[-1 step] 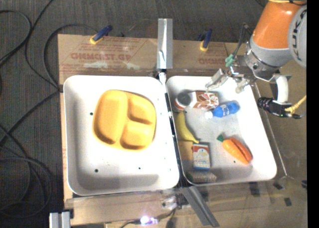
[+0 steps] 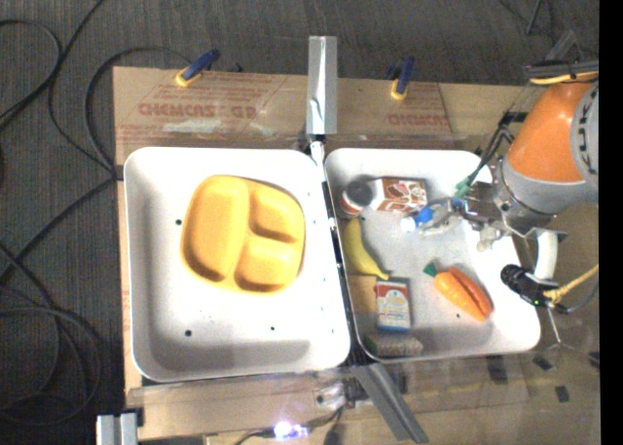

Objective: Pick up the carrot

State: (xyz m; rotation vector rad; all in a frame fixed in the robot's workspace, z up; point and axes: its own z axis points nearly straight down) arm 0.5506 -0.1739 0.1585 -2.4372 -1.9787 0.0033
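On a bench with 2 white bins, a carrot (image 2: 463, 293) is seen lower right in the right bin (image 2: 506, 336); the gripper (image 2: 479, 211) is positioned above it, its state undeterminable.

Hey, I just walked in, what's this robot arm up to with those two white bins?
The arm reaches in from the right over the right bin, where a carrot lies loose on the floor near the front right corner. The gripper sits just behind the carrot, nothing visibly held. A banana, a small carton and a packet share that bin. The left bin holds a yellow divided tray.
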